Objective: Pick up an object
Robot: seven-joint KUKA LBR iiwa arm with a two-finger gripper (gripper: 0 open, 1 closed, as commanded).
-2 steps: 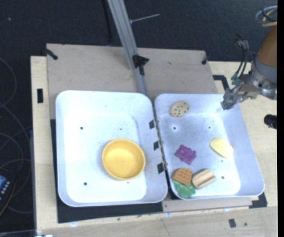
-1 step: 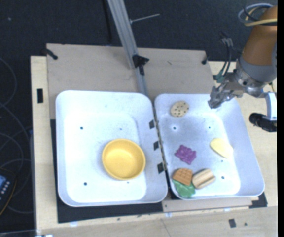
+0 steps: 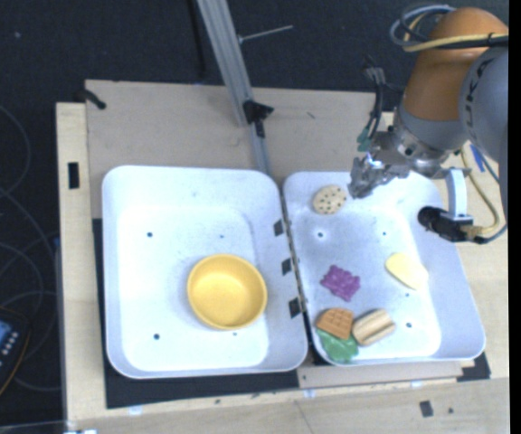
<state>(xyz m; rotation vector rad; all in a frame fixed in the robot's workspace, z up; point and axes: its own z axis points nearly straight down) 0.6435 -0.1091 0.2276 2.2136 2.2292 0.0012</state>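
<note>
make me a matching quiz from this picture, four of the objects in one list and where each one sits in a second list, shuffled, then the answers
Things:
1. round yellow bowl
2. round speckled cookie
3. purple knobbly block
4. pale yellow wedge

Places:
A. middle of the right bin
B. far left corner of the right bin, near the gripper
C. left bin
D. right side of the right bin

Pairs: 1-C, 2-B, 3-A, 4-D
</note>
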